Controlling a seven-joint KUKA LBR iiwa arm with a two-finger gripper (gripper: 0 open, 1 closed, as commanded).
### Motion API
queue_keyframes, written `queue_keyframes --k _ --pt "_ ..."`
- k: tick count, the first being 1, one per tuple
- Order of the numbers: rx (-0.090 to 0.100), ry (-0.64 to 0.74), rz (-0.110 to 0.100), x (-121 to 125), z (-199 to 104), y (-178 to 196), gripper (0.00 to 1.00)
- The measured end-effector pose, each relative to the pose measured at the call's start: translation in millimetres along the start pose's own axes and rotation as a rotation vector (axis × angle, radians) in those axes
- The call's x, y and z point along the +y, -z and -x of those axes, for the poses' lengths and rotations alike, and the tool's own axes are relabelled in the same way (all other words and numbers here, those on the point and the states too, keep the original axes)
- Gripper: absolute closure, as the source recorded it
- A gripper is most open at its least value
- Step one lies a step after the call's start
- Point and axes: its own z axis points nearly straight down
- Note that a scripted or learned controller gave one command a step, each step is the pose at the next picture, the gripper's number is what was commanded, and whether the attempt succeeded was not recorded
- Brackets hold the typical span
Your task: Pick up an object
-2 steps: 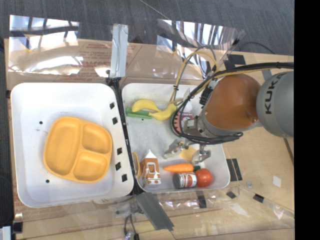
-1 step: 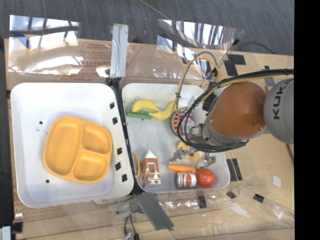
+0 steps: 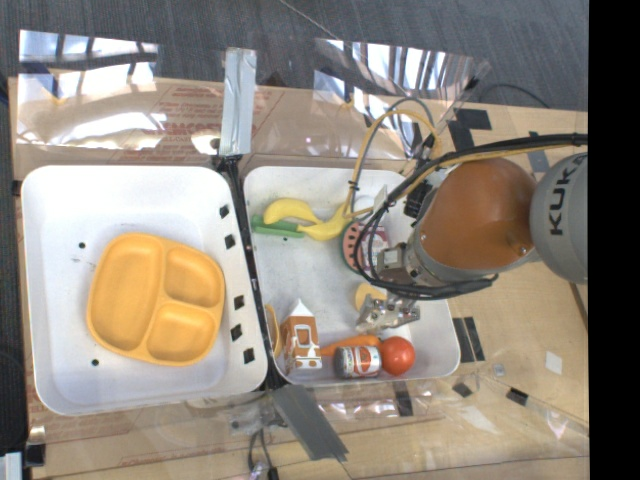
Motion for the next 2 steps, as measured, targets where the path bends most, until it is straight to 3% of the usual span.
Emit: queue_keyframes --k 1,2 --pt "0.002 -0.162 -0.007 11.1 75.2 78.1 1.0" --pt "0.003 -0.163 -0.002 11.9 74.0 76.0 0.0"
